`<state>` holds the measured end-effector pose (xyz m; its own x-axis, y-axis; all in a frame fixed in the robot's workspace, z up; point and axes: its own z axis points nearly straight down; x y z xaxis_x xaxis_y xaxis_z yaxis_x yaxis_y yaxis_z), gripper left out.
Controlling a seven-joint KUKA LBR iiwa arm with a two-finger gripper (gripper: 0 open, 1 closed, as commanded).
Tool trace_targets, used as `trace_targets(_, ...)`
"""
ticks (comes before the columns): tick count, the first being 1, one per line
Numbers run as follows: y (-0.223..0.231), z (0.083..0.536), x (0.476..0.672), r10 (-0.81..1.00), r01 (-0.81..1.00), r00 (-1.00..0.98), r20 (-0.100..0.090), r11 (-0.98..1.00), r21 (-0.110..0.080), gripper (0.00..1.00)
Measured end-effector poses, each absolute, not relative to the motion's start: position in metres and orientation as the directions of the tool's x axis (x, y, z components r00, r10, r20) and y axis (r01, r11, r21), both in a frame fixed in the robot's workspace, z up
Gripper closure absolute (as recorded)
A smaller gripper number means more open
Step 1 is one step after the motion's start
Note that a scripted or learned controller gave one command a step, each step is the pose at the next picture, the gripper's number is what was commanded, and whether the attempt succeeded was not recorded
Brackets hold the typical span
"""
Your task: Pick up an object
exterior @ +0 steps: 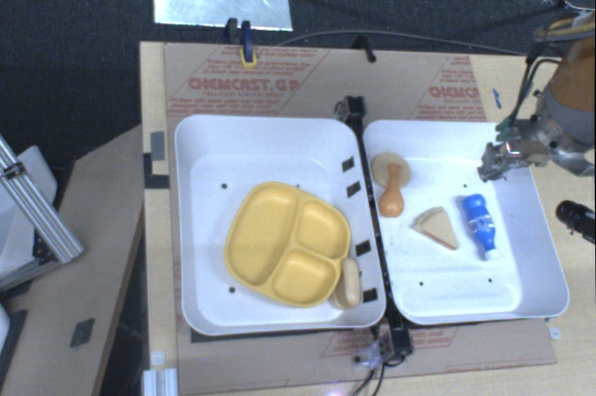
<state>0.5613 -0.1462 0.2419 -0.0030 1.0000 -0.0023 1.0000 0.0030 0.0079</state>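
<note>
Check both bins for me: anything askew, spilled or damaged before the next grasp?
Nothing spilled or broken. The yellow divided plate sits skewed in the left bin, with a small tan piece against its corner. In the right bin, the wooden pestle, wedge and blue bottle lie apart.

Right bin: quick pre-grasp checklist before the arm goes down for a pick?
1. Targets present in the right bin: ok. A blue bottle, a tan wedge and a wooden piece with a round head lie there.
2. Targets spaced apart: ok. None of the three touches another.
3. Gripper free of any load: cannot tell, the fingertips are too small to read.
4. Gripper over a target: not ok. It sits near the bin's far right rim, up-image from the blue bottle rather than on it.
5. Nearest target: ok, likely the blue bottle, lying flat, cap end toward the near rim.
6. Left bin out of the path: ok. The yellow divided tray sits well left.
</note>
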Motion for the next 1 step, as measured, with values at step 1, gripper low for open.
trace_targets(1, -0.1465, 0.2709, 0.5626, 1.0, 1.0, -0.004, -0.001, 0.004, 0.005, 1.0)
